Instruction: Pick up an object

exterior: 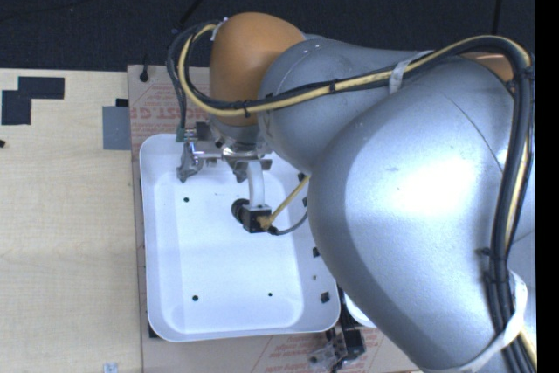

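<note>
At far left, the pale wooden bench carries dark angular patches and a grey square. Next comes the white bin, its floor marked by small dark dots. Over the bin's upper end hangs the gripper (whether its claw stands wide or narrow cannot be told), just below the orange band. At right, the grey arm covers the bench; where the object lies cannot be told.
</note>
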Action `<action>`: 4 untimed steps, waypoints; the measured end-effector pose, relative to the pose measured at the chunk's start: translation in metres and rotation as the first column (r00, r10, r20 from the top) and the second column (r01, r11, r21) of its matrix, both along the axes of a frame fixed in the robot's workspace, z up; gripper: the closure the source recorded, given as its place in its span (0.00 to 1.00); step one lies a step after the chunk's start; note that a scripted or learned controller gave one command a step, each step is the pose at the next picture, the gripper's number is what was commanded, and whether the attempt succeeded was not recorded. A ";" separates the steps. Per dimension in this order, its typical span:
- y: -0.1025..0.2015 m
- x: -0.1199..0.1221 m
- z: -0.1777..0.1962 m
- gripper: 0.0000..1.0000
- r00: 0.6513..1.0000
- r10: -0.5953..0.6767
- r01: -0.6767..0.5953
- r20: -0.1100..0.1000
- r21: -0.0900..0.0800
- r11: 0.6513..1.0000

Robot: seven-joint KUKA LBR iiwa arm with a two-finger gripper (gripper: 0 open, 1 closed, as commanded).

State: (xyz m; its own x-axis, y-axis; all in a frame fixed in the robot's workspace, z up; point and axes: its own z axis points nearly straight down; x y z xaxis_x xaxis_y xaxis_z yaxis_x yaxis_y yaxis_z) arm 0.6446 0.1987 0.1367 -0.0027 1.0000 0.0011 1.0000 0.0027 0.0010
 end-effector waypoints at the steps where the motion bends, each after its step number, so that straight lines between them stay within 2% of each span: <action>1: 0.013 -0.002 -0.050 0.00 1.000 -0.001 0.001 -0.009 -0.003 1.000; 2: 0.046 -0.001 -0.027 0.00 1.000 0.001 -0.001 -0.003 -0.001 1.000; 3: 0.045 -0.002 -0.018 1.00 1.000 0.004 -0.004 -0.007 -0.005 1.000; 4: 0.045 -0.027 0.146 1.00 1.000 0.001 -0.001 0.011 0.005 1.000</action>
